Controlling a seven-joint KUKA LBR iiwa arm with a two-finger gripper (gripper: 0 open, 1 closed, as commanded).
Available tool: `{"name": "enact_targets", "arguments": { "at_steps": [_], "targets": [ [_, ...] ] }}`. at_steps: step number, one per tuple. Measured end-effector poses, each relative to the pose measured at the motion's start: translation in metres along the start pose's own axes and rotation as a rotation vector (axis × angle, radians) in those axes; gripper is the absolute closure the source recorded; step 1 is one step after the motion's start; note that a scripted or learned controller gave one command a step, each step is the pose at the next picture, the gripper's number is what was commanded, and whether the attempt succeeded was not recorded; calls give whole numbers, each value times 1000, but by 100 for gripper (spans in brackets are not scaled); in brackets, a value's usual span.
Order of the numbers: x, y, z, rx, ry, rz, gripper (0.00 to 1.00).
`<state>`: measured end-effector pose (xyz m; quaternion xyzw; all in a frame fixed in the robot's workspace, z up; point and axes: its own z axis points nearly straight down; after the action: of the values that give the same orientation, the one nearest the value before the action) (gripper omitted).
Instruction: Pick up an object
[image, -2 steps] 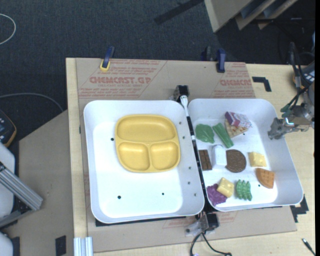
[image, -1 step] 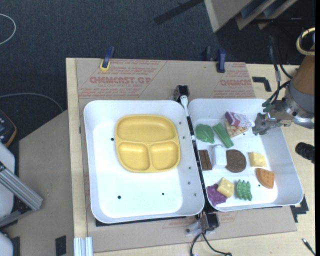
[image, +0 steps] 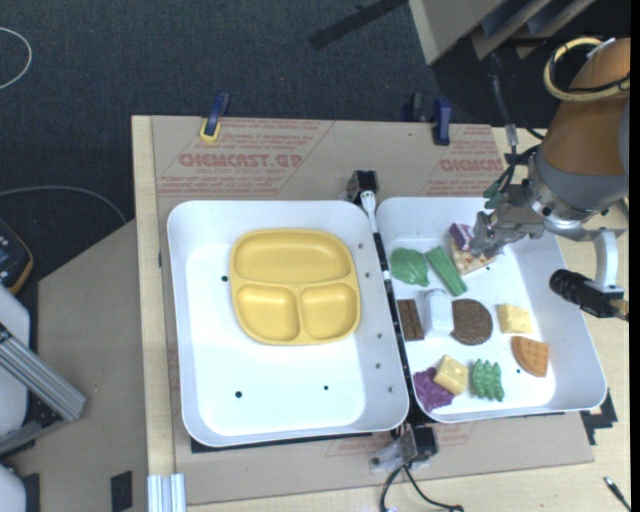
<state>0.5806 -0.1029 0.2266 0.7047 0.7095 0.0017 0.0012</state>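
Observation:
The right bin (image: 580, 385) holds several toy foods: a green leaf (image: 408, 266), a green stick (image: 445, 270), a brown bar (image: 409, 318), a white piece (image: 437, 310), a round brown patty (image: 471, 321), a yellow cheese wedge (image: 515, 318), an orange waffle piece (image: 530, 355), purple grapes (image: 428, 390), a yellow chunk (image: 452, 374) and a green ridged piece (image: 486, 380). My gripper (image: 486, 238) hangs low at the bin's far side, right beside a small purple item (image: 460, 236) and above a tan piece (image: 468, 261). The gripper body hides its tips.
The left bin (image: 200, 380) carries a yellow three-compartment plate (image: 295, 283). A black bar with screws (image: 385, 300) joins the two bins. Blue and yellow clamps (image: 212, 118) sit at the board's far edge. The arm's black attachment (image: 585, 290) overhangs the right bin's right side.

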Motion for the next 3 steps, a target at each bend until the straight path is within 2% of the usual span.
{"name": "enact_targets", "arguments": {
  "at_steps": [1, 3],
  "targets": [
    [43, 32, 11, 0, -1, 1, 100],
    [48, 55, 2, 0, -2, 4, 100]
  ]
}}
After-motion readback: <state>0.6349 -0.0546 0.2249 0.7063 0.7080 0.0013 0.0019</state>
